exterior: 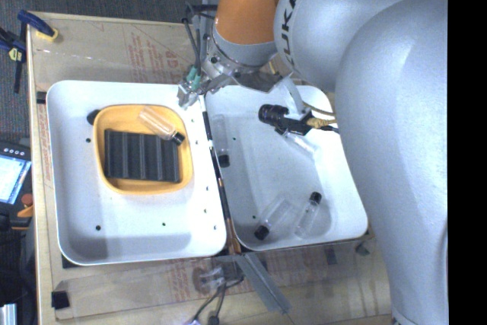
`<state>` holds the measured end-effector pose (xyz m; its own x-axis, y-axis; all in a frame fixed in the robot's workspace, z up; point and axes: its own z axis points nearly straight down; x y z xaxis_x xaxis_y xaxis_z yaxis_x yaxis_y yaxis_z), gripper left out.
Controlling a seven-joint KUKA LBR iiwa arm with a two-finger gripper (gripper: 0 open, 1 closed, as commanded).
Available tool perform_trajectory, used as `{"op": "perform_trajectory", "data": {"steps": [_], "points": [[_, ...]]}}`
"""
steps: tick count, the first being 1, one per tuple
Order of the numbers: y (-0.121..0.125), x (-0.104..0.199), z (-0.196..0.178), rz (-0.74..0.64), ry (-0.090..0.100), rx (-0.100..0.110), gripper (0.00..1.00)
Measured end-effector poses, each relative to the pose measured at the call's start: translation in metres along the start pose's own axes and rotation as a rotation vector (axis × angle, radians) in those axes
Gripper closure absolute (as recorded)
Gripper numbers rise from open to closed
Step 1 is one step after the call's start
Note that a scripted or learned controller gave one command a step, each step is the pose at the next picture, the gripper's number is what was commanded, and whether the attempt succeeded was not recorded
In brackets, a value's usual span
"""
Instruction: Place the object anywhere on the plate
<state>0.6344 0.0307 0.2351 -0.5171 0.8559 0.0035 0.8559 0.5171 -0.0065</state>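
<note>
A yellow plate (100,135) with a dark ribbed insert lies in the left bin (122,232). A clear vial with a black cap (160,123) rests on the plate's upper right part, its cap pointing towards the bin divider. My gripper (190,87) hangs just above and to the right of the vial, over the left bin's back right corner, and is apart from the vial. Nothing shows in its grasp.
Two more clear vials with black caps (272,221) (308,211) lie in the front of the right bin (346,186). A black fitting with cables (275,116) juts from the arm over the right bin. The big grey arm covers the right side.
</note>
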Motion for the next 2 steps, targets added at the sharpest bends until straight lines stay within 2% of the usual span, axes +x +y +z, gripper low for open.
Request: {"op": "perform_trajectory", "data": {"steps": [1,2], "points": [[0.0001,0.0001,0.0000,0.000,0.000,0.000,0.00],[0.0003,-0.0004,-0.0096,0.000,0.001,0.000,1.00]]}}
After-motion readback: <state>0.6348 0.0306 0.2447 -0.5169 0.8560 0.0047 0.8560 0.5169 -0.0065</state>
